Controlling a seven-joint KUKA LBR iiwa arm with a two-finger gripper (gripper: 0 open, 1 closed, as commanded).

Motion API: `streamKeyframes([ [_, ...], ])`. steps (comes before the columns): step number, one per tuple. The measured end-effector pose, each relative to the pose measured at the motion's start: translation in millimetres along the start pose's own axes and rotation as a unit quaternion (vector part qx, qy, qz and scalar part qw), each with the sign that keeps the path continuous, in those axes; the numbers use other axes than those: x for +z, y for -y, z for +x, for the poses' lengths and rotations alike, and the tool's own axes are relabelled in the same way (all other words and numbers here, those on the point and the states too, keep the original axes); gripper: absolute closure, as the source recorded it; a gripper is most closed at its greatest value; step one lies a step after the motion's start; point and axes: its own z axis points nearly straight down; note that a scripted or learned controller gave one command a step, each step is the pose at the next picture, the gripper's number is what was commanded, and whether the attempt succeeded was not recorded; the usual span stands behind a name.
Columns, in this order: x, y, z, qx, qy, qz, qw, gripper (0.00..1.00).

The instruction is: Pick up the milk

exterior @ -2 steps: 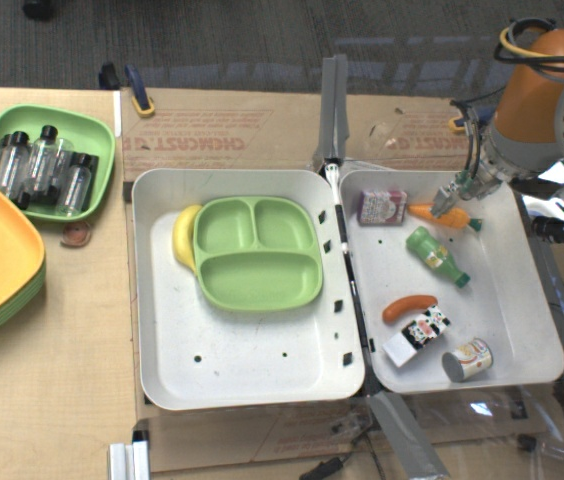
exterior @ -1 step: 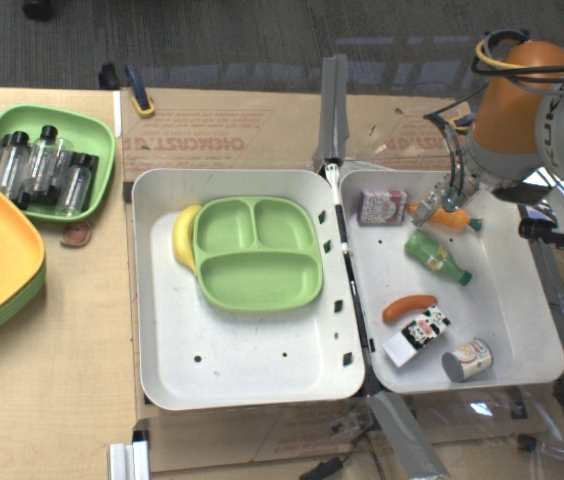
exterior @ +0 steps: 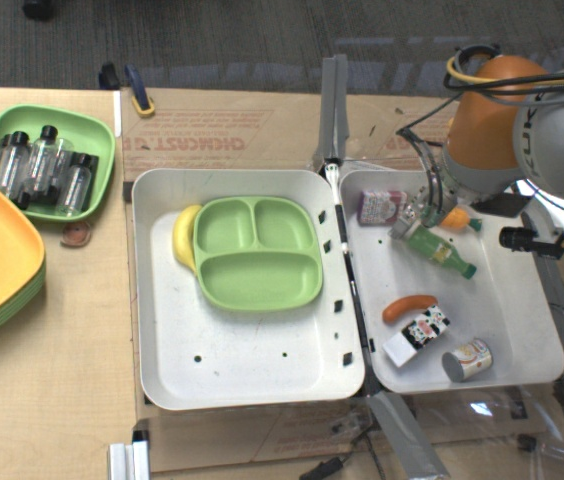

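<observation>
The milk, a small carton printed with black-and-white cow patches, is lying on its side in the lower middle of the right bin, its white end pointing toward the bin's near-left corner. A sausage is lying just beside its upper edge, close enough that contact cannot be ruled out, and a can is resting near its right end, apart from it. The gripper is hanging over the far part of the same bin, well apart from the milk, above a green bottle and next to a purple packet; the arm is hiding the pincer, so its state cannot be told, and nothing is showing as held. Judging from its look, the carton is probably light, with flat, fairly stiff walls that may dent under a hard squeeze, and its coated skin is likely somewhat slippery. The recommended hold is across the short width at mid-length, jaws descending on the two long sides. The side facing the sausage is offering little room, so one finger may be nudging the sausage aside on the way down. The left bin is carrying a green tray and plays no part.
</observation>
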Motion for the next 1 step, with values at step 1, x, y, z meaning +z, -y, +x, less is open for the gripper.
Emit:
streamKeyframes([
  [1,0.5,-1.5,10.7,-0.043,-0.001,0.0,0.9991,1.0],
])
